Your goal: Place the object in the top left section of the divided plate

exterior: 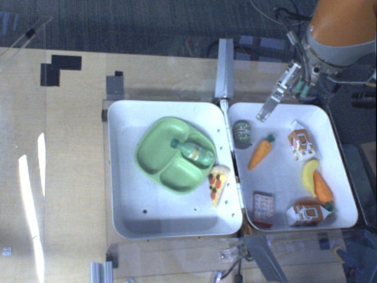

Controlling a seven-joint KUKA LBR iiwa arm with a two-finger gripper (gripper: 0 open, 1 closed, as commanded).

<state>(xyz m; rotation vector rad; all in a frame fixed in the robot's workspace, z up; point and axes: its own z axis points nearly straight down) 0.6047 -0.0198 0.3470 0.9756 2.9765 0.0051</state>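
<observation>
Hard to tell whether the jaws stand apart or together; gripper (264,112) hanging above the far left corner of the right bin (341,158), touching nothing visible. Nearby in that bin: small can (242,132), carrot (260,151). In the left bin (118,158), green bottle (197,152) lying on its side across the green divided plate (159,152), over the right-hand sections. Pizza slice (217,183) just beside the plate's rim.

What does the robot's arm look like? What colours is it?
The robot arm is rounded, with a big orange band above a grey ring. Its gripper is slim, silvery metal with small green bits near its base. Thin dark cables loop behind it.
</observation>
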